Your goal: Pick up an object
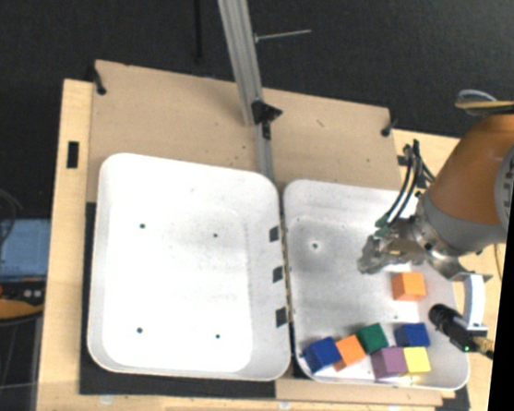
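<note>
A: What sits nearest the front edge of the right bin (331, 209)?

B: A row of blocks along it: a blue block (322, 353), an orange block (350, 350), a green block (373, 338), a purple block (389, 361), a yellow block (417, 360), and a second blue block (412, 335) just behind the yellow one.

A: Farther in?

B: Another orange block (408, 285) lies alone, nearer that bin's right wall.

A: And the gripper (377, 255)?

B: It hangs over that bin's middle, just left of the lone orange block. I cannot tell its state; nothing shows between them.

A: Beyond the bin?

B: The left bin (184, 265) lies beside it on the desk (157, 113).
</note>
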Available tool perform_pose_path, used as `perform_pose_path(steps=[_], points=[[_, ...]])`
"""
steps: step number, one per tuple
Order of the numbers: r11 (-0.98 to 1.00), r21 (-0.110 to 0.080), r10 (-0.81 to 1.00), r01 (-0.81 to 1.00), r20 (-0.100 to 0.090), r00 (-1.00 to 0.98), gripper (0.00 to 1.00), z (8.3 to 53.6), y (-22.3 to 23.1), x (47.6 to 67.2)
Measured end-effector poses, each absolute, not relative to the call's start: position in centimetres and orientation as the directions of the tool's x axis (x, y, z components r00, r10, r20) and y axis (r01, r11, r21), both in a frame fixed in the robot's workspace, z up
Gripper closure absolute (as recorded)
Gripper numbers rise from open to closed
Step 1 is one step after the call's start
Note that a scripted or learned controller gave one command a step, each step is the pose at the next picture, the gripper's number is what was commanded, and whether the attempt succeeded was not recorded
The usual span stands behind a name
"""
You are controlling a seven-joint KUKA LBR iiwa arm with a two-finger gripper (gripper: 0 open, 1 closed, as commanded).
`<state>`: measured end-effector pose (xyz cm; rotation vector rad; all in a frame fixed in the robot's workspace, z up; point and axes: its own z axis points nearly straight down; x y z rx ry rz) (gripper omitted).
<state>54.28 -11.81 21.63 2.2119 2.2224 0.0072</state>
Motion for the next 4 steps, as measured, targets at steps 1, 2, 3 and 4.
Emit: perform_pose_path(steps=[1, 2, 3, 4], points=[[0.008, 0.002, 1.0, 1.0, 0.001, -0.008, 1.0, 21.3, -6.1, 56.1], [0.007, 0.002, 1.0, 1.0, 0.002, -0.007, 1.0, 21.9, -1.7, 57.1], [0.008, 0.001, 1.0, 1.0, 0.002, -0.008, 1.0, 21.5, 3.6, 58.6], [0.008, 0.003, 1.0, 1.0, 0.002, -0.008, 1.0, 23.5, 8.4, 60.4]])
